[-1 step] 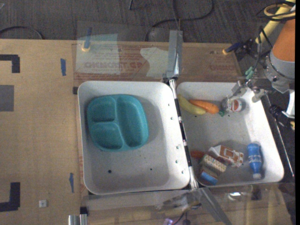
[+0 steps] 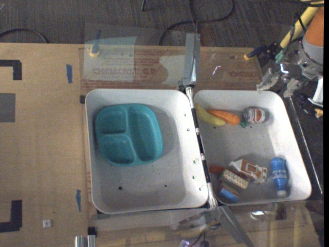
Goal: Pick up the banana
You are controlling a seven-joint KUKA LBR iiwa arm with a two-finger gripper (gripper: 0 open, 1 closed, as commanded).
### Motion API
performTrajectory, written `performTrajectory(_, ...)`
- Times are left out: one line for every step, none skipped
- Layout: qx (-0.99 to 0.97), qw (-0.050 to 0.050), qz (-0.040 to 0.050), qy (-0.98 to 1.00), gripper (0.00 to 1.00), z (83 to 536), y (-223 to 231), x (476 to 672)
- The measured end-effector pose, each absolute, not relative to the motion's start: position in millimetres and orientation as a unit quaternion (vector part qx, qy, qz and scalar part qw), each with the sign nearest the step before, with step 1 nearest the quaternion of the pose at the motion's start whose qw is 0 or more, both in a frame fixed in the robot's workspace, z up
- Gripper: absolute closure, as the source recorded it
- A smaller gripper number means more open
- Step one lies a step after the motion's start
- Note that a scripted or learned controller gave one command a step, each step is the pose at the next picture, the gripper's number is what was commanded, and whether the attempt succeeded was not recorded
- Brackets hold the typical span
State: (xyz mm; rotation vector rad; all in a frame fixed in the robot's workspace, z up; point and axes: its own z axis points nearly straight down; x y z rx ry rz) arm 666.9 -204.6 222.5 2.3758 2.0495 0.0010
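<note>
A teal three-compartment plastic plate lies in the left white bin. In the right white bin, the curved yellow banana rests at the far left corner, touching an orange carrot. The pincer hovers over that bin's far right rim, its tips blurred, so I cannot tell its opening.

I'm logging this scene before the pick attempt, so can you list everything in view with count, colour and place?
Shallow bins: 2, white, side by side on bench.
Divided plate: 1, teal, left bin.
Curved banana: 1, yellow, right bin, far left corner.
Carrot: 1, orange, beside banana.
Small can: 1, red and white, right of carrot.
Bottle: 1, blue, right bin, near right.
Small carton: 1, white and brown, right bin, near side.
Gripper: 1, grey, above right bin's far right corner.
</note>
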Motion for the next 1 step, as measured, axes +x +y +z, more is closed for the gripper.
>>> performTrajectory(0.671, 0.000, 0.0001, 0.741, 0.00, 152.7, -175.6, 667.4)
